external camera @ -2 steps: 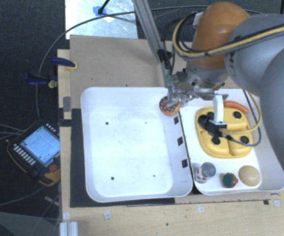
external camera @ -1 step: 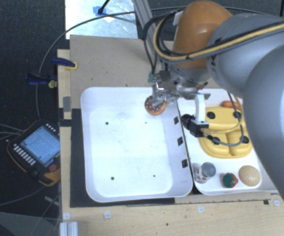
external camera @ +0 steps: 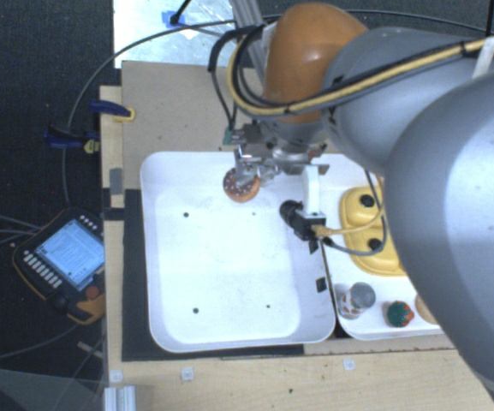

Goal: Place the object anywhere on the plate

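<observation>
The gripper hangs over the far edge of the left bin, and a small round brown object sits right at its fingertips, seemingly pinched between fingers closed to a narrow gap. The object looks like a disc with no clear long axis, so its heading cannot be told. The yellow plate lies well apart in the right bin.

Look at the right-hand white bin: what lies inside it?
Inside the right bin lie a yellow plate with dark spots, a small grey-capped item and a green-red object. The arm covers the bin's right part.
</observation>
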`<move>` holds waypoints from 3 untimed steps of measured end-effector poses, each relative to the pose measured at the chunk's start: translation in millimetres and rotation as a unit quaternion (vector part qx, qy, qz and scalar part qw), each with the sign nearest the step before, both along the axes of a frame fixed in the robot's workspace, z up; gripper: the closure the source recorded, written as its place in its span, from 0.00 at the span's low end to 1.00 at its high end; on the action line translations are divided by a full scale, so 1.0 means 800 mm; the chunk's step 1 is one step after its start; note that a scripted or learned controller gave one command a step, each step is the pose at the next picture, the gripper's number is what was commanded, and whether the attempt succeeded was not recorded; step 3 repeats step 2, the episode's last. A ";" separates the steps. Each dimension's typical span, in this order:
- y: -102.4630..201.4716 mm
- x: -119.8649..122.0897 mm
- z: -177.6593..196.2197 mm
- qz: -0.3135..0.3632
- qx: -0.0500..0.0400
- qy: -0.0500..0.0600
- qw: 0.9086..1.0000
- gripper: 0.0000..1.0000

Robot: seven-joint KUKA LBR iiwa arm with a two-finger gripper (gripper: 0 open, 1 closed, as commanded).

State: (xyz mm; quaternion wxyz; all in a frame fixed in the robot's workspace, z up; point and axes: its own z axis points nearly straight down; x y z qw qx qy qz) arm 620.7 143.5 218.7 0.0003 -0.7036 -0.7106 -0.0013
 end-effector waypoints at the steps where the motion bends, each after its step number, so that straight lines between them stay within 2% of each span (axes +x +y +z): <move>1: 0.042 0.006 0.021 -0.001 0.000 -0.001 1.000 1.00; 2: 0.040 0.006 0.020 -0.002 -0.001 0.000 1.000 0.00; 3: 0.040 0.006 0.020 -0.002 -0.001 0.000 1.000 0.00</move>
